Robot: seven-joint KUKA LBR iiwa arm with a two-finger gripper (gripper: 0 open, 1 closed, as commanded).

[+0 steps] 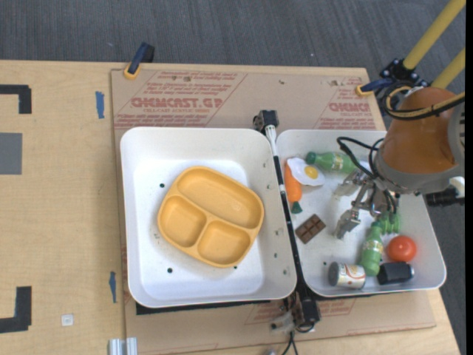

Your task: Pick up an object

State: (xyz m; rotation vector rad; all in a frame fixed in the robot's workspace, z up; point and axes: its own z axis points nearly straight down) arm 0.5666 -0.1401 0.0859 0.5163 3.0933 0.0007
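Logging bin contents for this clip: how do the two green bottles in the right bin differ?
The upper green bottle lies on its side near the bin's far edge, clear of the gripper. The lower green bottle lies more lengthwise, beside the tomato, just below the gripper. Both are green and lie in the right bin.

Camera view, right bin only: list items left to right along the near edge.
Chocolate bar → small can → green bottle → black block, with the red tomato just behind it.
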